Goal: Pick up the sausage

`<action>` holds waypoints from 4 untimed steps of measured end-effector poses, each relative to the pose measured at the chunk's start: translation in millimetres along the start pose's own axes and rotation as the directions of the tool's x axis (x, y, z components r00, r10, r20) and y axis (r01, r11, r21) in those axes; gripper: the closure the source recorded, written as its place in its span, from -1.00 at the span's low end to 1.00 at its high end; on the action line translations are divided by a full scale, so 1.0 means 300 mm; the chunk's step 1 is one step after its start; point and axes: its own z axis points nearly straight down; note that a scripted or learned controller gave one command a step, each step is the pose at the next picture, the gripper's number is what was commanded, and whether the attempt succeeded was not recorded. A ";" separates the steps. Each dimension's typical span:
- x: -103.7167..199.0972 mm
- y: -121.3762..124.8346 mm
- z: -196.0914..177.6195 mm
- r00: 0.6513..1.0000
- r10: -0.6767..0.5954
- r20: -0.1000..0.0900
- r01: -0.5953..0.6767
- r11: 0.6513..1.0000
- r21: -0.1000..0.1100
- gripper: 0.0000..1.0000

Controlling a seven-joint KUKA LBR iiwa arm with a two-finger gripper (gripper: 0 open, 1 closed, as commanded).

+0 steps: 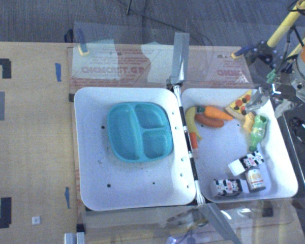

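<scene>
— Arm? Reaching in from the right, gripper (259, 98) low over the right bin's (287, 151) far right corner, beside the pizza slice (239, 104)
— Sausage (209, 121)? Lying below the carrot (217, 112), apart from the gripper
— Grip? Cannot tell

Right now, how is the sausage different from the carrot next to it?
The sausage is a darker red-orange, while the carrot is brighter orange. The sausage looks rounded at both ends; the carrot narrows to a point toward the right. The sausage lies nearer the camera, the carrot just behind it. Both lie flat, side by side, in the right bin.
</scene>
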 end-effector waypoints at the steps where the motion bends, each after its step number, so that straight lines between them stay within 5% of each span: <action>1: 0.081 0.047 -0.095 0.860 -0.510 0.004 0.510 0.860 -0.006 -1.00; 2: 0.083 0.077 0.228 0.832 -0.554 0.002 0.554 0.832 -0.003 -1.00; 3: 0.176 0.165 0.441 0.872 -0.490 0.000 0.490 0.872 -0.002 -1.00; 4: 0.164 0.141 0.626 0.907 -0.421 0.001 0.421 0.907 -0.005 -1.00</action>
